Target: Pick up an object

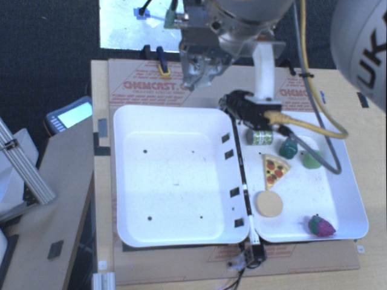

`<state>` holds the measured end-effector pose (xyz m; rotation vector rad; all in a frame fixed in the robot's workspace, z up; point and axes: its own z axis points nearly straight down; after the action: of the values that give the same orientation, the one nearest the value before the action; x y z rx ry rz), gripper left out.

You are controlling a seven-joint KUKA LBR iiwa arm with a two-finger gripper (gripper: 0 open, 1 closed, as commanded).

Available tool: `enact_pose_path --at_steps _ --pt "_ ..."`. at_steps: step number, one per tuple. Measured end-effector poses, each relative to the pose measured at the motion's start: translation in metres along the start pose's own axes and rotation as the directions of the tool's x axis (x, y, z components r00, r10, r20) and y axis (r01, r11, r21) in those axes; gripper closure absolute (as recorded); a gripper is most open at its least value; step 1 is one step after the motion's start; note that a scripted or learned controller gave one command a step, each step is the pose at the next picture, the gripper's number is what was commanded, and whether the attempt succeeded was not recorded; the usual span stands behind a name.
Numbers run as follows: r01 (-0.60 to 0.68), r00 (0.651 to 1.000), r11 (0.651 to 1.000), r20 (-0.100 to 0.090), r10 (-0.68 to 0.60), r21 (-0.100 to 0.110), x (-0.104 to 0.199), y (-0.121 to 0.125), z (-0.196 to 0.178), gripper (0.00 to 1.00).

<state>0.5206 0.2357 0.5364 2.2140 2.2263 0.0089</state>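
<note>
Printed cardboard sheet [158, 84], blue-handled clamp [162, 61]

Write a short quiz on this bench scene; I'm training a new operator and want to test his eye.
1. True or false: the triangular toy pizza slice lies in the left white bin.
2. Which thing in the right white bin lies nearest the view's bottom edge? A) small green can B) purple-and-green toy fruit C) teal lump
3. Fill in: the round tan disc lies just ____ the pizza slice in the view.
Key: 1 false; 2 B; 3 below.
</note>
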Motion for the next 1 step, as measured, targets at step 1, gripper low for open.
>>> enact_pose_path --at_steps 1 --pt "-0.006 1.0 1.0 0.002 0.006 0.002 -0.0023 0.056 0.0024 1.0"
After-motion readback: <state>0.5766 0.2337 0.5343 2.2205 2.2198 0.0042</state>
